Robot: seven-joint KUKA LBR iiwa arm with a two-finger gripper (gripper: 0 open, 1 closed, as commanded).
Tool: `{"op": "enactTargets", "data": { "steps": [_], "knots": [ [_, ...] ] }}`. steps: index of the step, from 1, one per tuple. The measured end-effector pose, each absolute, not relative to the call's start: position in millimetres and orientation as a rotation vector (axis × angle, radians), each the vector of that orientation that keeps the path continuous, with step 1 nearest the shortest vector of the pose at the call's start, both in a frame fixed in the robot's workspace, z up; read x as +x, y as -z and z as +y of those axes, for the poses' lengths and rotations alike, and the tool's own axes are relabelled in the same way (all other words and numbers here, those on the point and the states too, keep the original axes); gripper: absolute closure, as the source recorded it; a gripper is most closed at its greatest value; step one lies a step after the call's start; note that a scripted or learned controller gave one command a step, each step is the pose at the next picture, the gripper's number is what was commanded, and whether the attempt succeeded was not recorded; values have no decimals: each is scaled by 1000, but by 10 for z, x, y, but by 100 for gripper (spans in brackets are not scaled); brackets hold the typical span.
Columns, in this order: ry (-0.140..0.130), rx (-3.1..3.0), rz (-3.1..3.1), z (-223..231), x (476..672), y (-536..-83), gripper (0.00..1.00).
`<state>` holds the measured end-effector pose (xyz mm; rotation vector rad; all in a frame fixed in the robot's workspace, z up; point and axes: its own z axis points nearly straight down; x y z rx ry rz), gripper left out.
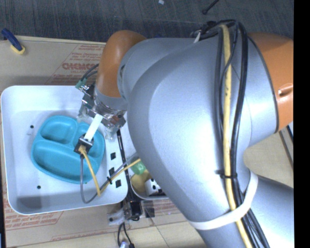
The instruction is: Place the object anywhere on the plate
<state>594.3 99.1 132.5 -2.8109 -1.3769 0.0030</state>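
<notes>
Overhead view of the tabletop (pixel 51 61). The grey arm (pixel 196 128) with its orange band (pixel 113 61) covers most of the right bin and hangs over the left bin (pixel 13 138). A blue divided plate (pixel 59 149) lies in the left bin. The pincer (pixel 101 119) sits just above the plate's right edge; whether it is wide or narrow cannot be told. A yellow-green object (pixel 139 177) shows under the arm, right of the plate, partly hidden. A yellow cable (pixel 90 174) loops across the plate.
</notes>
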Motion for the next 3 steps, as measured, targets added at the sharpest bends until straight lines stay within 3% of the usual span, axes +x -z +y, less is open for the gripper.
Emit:
{"op": "enactTargets", "data": {
  "steps": [1,2,3],
  "knots": [
    [-5,-2810,-1377,994,5941,-1317,0],
    [-11,-2659,-1667,-15,5101,-1928,0],
    [-21,-2644,-1678,13,5098,-2007,100]
  ]
}}
